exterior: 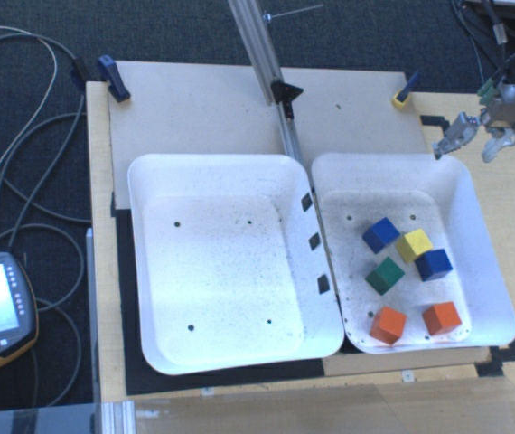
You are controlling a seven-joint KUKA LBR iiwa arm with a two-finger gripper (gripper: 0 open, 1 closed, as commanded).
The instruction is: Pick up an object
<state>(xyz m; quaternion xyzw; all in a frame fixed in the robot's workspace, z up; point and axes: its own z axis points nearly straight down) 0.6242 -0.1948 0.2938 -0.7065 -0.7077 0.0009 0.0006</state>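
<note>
**Six blocks in the right bin, gripper spread above its far corner**

The right bin (pixel 483 233) holds six blocks: two blue (pixel 380 234) (pixel 433 263), a yellow (pixel 414 244), a green (pixel 384 275), and two orange (pixel 388 325) (pixel 441 317) near its front edge. The left bin (pixel 149 197) sits alongside. The gripper (pixel 472 143) hangs over the right bin's far right corner, fingers parted, gripping nothing.

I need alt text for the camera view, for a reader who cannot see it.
The gripper, open and holding nothing, hovers above the far right corner of the right bin, which holds six blocks: two blue, two orange, one yellow, one green. The left bin lies beside it.
</note>
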